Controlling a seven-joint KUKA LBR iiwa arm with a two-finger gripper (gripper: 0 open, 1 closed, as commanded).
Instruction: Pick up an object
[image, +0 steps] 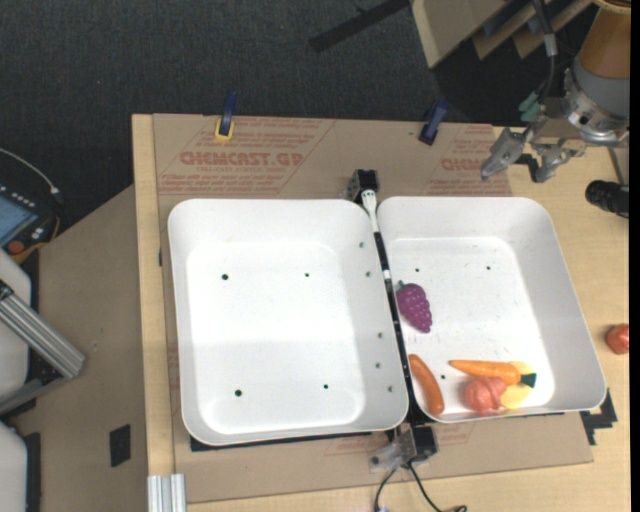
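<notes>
Above the right bin's (560, 260) far corner, the pincer (520, 160) hangs wide apart, holding nothing.

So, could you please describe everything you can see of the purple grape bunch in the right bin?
The small purple toy grape bunch, seemingly moulded plastic with a bumpy surface, lies flat on the floor of the right shallow white bin, close to its left wall. It tapers toward the near end. It lies alone, apart from the other toy foods in the bin's near corner. The gripper is up beyond the bin's far rim.
</notes>
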